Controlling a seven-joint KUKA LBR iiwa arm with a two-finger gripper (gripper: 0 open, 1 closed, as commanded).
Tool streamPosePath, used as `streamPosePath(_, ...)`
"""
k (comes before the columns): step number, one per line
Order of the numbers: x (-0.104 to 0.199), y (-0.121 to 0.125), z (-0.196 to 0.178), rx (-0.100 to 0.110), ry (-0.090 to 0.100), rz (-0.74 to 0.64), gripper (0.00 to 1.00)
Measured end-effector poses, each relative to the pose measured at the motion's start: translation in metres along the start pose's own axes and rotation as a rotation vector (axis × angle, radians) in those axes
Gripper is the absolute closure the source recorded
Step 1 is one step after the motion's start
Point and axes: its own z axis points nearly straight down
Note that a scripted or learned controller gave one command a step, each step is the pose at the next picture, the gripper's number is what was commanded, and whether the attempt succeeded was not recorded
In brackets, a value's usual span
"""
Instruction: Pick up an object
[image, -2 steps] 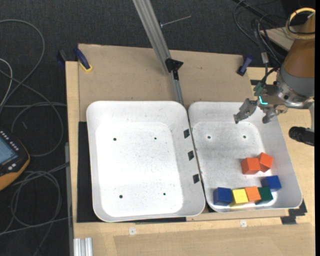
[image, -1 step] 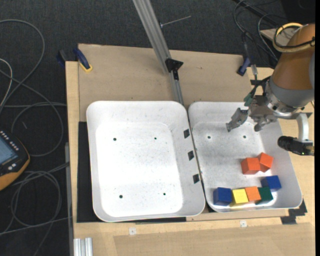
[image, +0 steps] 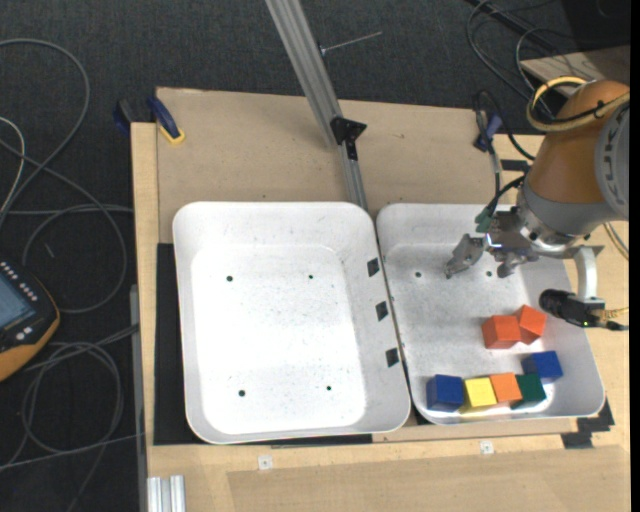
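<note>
gripper (image: 484, 258): over the right bin (image: 420, 235), fingers spread, nothing between them
blocks (image: 500, 330): in right bin, near-right of gripper, apart from it
left bin (image: 200, 230): beside right bin

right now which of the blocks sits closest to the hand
The smaller orange block, touching the larger orange block, lies nearest the hand. The other blocks lie along the right bin's front wall.
</note>
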Motion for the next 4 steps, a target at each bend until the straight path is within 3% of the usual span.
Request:
streamPosePath(1, 0.001, -0.001, 0.053, 0.0, 0.0, -0.001, 0.0)
streamPosePath(2, 0.001, 0.002, 0.038, -0.009, 0.001, -0.001, 1.0)
streamPosePath(3, -0.008, 0.002, -0.022, -0.015, -0.003, -0.001, 1.0)
streamPosePath(4, -0.007, 0.003, -0.047, -0.012, -0.002, -0.002, 1.0)
